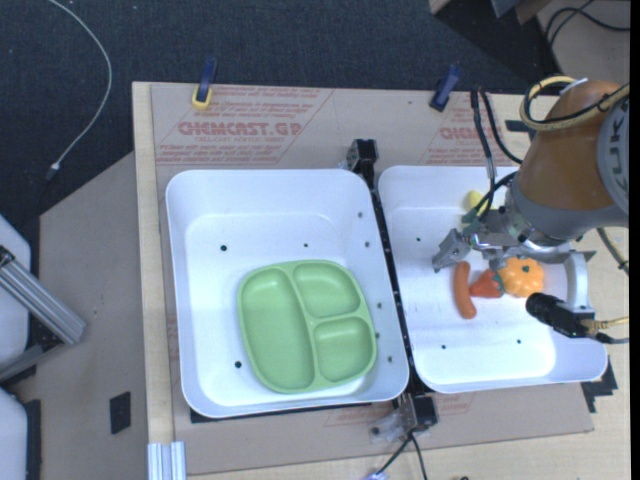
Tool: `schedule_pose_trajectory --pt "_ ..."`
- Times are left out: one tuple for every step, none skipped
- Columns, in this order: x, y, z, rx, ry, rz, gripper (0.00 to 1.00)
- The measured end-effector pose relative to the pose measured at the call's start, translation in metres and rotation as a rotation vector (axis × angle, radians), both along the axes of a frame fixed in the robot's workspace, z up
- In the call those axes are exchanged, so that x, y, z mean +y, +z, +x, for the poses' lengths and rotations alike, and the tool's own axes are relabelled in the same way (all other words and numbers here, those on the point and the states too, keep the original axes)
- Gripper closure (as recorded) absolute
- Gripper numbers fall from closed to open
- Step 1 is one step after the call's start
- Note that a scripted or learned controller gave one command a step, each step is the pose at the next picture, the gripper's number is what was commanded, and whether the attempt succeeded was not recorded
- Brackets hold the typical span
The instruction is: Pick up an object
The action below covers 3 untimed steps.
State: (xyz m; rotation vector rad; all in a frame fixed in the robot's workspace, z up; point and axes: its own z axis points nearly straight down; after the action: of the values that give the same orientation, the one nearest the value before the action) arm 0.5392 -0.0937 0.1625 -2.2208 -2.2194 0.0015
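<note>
Camera view from above shows my tool (470, 248) low over the right bin (440, 353), hanging from my grey wrist with its orange band. Its grey metal parts spread toward the bin's middle, but I cannot tell from this angle how far apart they stand, nor whether anything sits between them.

Just beside the tool lies a cluster of small toys on the bin floor. An orange-red sausage-shaped piece (464, 290), rather like a carrot or hot dog, lies nearly lengthwise, pointing toward the near rim. Touching it on the right is a small red piece (487, 286), and next to that a rounded yellow-orange fruit (521, 276) with a green spot on top. A bit of yellow (472, 201) peeks out behind my wrist near the far wall; its shape is too hidden to name.

Farther out, the left bin (200, 218) holds a pale green divided plate (305, 323) with three compartments, lying flat toward the near side. Both bins rest on a brown board covering the worktop (250, 123), clipped at the far edge by a yellow clamp (204, 90) and a blue clamp (445, 88).
</note>
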Motion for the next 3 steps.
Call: schedule_pose_trajectory --pt "-0.004 -0.058 -0.009 0.006 -0.001 0.001 0.0" --pt "-0.004 -0.079 -0.01 0.001 0.0 0.001 0.0" --pt "-0.003 -0.067 -0.008 -0.003 0.0 0.001 1.0"
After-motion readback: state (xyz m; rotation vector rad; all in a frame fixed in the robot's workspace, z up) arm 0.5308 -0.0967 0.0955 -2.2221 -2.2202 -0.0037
